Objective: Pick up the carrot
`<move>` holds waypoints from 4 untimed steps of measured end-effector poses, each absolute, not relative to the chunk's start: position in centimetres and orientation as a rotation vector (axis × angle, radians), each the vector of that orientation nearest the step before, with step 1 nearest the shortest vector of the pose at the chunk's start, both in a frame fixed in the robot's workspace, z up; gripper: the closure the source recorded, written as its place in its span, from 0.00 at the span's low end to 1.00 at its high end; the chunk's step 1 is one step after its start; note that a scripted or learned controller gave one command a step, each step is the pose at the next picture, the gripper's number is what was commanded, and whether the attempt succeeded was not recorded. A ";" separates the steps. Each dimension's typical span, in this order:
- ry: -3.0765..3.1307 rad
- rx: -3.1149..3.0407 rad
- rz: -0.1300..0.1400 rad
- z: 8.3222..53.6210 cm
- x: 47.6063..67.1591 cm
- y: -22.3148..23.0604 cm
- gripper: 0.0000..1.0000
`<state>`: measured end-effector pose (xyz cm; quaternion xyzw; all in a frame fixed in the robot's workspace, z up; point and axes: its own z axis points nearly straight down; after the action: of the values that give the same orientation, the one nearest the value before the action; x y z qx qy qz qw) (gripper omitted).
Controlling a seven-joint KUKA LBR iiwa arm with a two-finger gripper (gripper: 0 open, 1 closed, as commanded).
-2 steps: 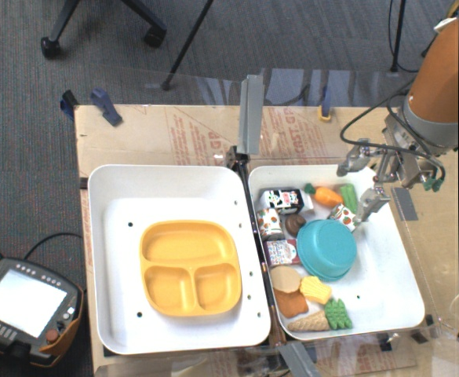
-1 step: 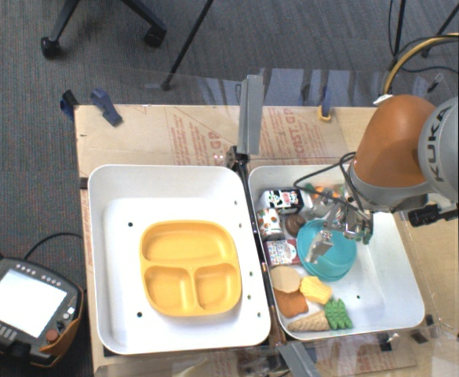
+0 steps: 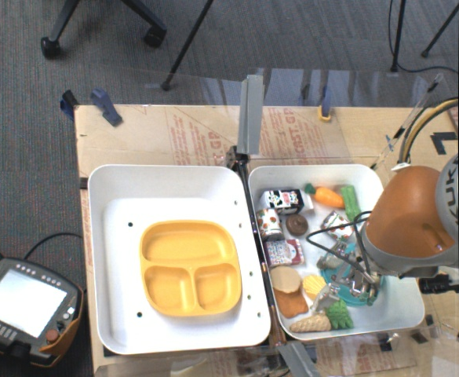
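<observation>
While the carrot point(image 3: 328, 197) lies near the right bin's point(image 3: 402, 309) far wall, the tool point(image 3: 353, 283) hovers apart; whether spread, I cannot tell.

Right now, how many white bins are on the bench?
2: the left bin holds a yellow divided tray; the right bin holds the toy food, including the carrot.

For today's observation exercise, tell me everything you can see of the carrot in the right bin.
The carrot is a small toy, bright orange with a dark green stub at its left end, and it looks like smooth plastic. It lies flat on the floor of the right bin, near the far wall, pointing roughly left to right with its thicker end toward the right. A green vegetable lies right beside that thicker end, seemingly touching it. A black-and-white carton sits to its left. The gripper is over the toys nearer the front, well away from the carrot.
</observation>
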<state>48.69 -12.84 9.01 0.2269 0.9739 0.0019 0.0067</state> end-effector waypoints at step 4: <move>3.129 0.298 0.000 24.6 49.0 -12.2 1.00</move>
<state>48.98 -12.24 24.64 0.0949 0.9955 0.0002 -0.0010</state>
